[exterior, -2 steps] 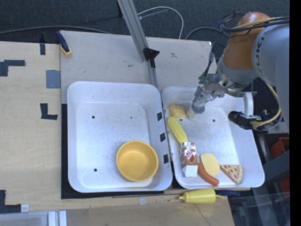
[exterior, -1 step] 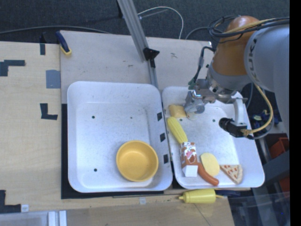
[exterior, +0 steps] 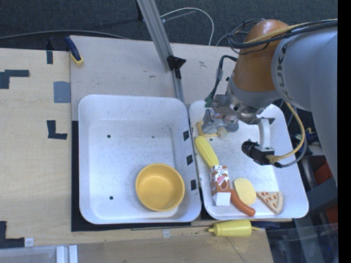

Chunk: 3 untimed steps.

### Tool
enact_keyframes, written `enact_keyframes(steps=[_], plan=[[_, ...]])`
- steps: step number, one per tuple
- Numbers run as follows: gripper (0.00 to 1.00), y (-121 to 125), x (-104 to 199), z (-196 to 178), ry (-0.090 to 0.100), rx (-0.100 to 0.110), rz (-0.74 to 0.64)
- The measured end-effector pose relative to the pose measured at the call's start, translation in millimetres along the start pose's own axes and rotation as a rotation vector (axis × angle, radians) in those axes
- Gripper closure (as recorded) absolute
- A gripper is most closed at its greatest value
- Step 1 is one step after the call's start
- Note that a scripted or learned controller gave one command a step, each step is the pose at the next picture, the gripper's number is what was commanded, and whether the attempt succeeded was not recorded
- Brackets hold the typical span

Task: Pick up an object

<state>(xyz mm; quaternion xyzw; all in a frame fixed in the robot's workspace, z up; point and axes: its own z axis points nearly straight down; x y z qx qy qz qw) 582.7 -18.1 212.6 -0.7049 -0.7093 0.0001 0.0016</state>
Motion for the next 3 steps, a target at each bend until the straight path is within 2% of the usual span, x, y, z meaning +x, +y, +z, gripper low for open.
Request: enact_keyframes(steps=[2, 3], plan=[[1.00, -46, 94, -22, 0.000, 0.001, -0.002], [0.00, -45, 91, -22, -0.002, 0.001, 0.003]])
